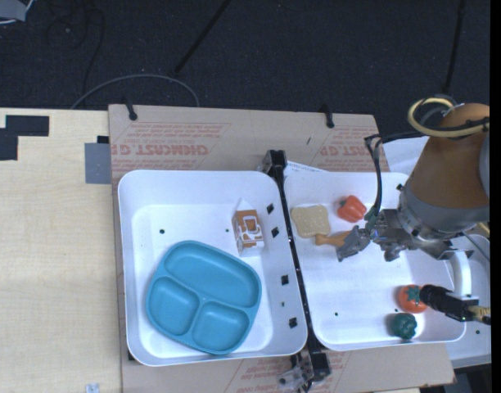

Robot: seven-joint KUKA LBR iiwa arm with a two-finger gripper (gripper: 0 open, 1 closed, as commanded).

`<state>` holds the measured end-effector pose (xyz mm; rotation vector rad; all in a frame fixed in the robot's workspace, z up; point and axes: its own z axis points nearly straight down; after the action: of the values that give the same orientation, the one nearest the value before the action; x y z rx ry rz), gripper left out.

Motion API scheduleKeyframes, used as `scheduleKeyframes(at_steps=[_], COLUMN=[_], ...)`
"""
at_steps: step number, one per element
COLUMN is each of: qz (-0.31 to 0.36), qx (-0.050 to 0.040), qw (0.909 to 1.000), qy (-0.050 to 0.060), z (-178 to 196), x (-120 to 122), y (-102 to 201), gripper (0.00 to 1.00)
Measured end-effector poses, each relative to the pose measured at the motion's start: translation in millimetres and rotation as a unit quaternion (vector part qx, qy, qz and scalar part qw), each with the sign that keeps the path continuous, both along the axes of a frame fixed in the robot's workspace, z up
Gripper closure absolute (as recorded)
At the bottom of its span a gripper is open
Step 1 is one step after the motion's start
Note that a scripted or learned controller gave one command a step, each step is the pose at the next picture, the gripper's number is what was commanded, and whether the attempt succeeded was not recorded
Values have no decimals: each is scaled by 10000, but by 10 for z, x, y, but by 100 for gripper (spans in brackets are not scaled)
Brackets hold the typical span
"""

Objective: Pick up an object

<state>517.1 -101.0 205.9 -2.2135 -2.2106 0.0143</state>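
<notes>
Small orange-red object (352,209) beside tan slab (310,220)

two white bins (140,211), cardboard sheet (234,137), black cables (136,84)

1. Cardboard sheet (234,142) under both bins: red printed lettering runs in a band along its far strip. The print appears upside down from this camera; the characters resemble "CHEMCRST", though the reading is uncertain at this resolution.
2. Same cardboard sheet, near edge below the bins: a further band of red print, too small and too cropped to read.
3. Small carton (248,230) in the left bin (136,219): an orange-brown printed design on white; no characters legible.
</notes>
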Motion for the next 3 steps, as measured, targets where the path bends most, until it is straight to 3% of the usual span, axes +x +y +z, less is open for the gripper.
scheduleKeyframes(at_steps=[1, 3], qz=[7, 6], qx=[-8, -2], qw=[10000, 10000], qy=[-57, -28], z=[55, -1024], x=[25, -23], y=[-4, 12], gripper=[0, 0])
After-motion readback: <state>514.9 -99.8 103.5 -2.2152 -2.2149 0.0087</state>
